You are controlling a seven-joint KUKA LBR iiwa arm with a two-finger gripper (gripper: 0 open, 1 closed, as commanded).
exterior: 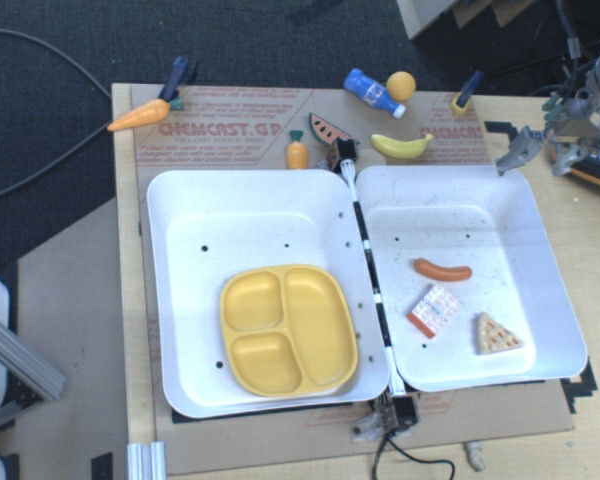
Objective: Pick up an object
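Table (130,298): carried two white bins side by side, with bare strips along the left and near edges.
Back strip, left: held one toy carrot (140,116) lying over the table's back-left corner, with one blue clip (177,76) just beside its green end.
Left bin (180,203): held one yellow plate (288,328) with three compartments, set toward the near right corner; left open white floor along the back and the left side.
Back strip, middle: held one small orange piece (297,154) and one watermelon slice (326,129), both just behind the left bin's back-right corner.
Seam: ran dark between the two bins, whose inner rims touched or nearly touched.
Back strip, right: held one blue bottle (372,92) lying down, one orange ball (401,85) just beside its cap end, one banana (401,146) near the right bin's back rim, and a second blue clip (467,90).
Right bin (510,203): held three loose things in its near half; left the back half and the left side as open floor.
Sausage (442,269): lay flat near the bin's middle, apart from the rims.
Packet (435,311): red and white, lay just in front of the sausage, apart from it.
Wedge (497,335): tan, lay to the packet's right, near the right rim.
Hand (520,151): hung over the right bin's back-right corner, well apart from all three things; grasped nothing visible; released or clenched could not be told.
Counts: two bins, two clips, one plate, three things to pick.
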